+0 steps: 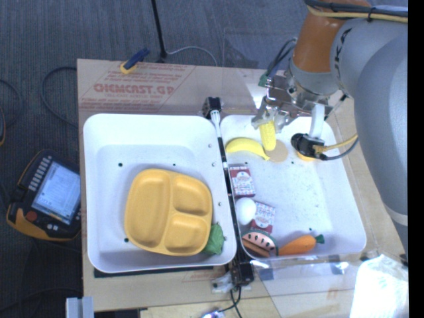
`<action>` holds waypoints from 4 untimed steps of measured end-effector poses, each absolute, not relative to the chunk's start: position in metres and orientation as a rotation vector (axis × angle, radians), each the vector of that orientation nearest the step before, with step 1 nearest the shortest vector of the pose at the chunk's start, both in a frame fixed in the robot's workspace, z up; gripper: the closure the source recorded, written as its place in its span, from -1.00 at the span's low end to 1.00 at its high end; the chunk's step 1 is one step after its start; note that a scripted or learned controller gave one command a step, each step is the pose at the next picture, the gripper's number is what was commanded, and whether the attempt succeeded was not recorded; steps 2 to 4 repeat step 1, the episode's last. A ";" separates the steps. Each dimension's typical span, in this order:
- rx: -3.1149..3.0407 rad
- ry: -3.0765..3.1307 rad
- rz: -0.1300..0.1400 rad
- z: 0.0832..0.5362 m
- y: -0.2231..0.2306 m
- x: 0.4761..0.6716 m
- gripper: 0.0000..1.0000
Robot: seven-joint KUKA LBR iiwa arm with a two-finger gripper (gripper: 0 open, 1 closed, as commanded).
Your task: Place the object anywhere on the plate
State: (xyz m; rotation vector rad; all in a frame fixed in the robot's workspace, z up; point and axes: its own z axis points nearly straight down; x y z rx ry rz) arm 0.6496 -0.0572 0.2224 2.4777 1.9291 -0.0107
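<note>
Take the yellow plate (169, 211) as your landmark. Above it and to its left, the left bin's (106, 138) white floor lies bare, so you have open room there. A green item (215, 240) pokes out from under its lower right corner. Right of it, past the divider, clutter lines the way: banana (244, 147), red box (241, 181), egg (246, 211), carrot (297, 245). The gripper (271, 126) hangs above the banana, seemingly holding a corn cob (267, 138).
</note>
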 end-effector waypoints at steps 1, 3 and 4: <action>2.478 1.929 -0.010 0.223 -0.057 0.650 -1.00; 2.478 1.929 -0.010 0.223 -0.057 0.650 -1.00; 2.478 1.929 -0.010 0.223 -0.057 0.650 -1.00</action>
